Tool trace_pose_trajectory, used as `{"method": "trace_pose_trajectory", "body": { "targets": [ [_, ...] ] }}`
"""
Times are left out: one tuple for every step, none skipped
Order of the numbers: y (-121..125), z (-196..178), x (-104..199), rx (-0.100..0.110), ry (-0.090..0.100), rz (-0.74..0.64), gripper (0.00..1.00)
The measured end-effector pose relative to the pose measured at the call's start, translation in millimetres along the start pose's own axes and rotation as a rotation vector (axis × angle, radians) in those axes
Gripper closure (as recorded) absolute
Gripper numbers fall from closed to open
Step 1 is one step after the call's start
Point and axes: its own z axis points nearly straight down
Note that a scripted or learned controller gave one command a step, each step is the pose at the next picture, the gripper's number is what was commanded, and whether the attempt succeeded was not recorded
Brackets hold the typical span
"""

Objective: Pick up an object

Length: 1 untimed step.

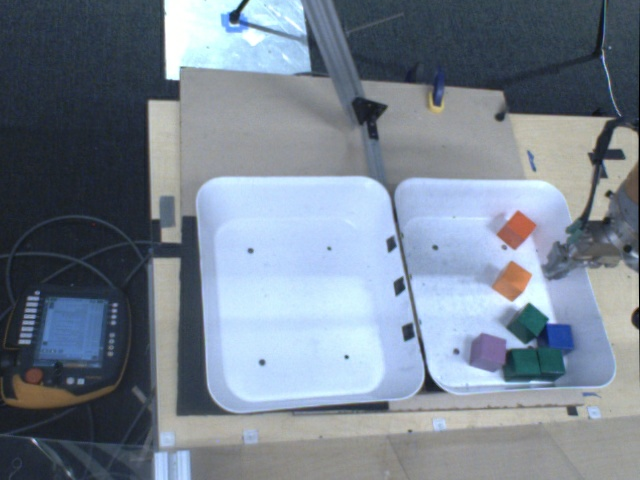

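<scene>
Bench [300, 118] under me: tan board, two white bins on top.
Left bin [300, 193] and right bin [440, 196] sit touching, side by side; a blue-yellow clamp [437, 93] grips the far edge.

Robot lab: teach pendant [65, 348], bins [300, 193].

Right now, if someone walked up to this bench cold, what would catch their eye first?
Most likely the cluster of coloured blocks along the far side of the right bin: two orange cubes up top, then green blocks, a blue cube and a purple cube lower down. Next, the arm's hand at that bin's right rim, beside the orange cubes. The teach pendant lies at far left.
</scene>
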Motion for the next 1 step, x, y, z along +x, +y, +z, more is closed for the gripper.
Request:
{"method": "trace_pose_trajectory", "body": {
  "targets": [
    [8.8, 2.6, 56.4, 0.005, 0.004, -0.006, 1.0]
  ]
}}
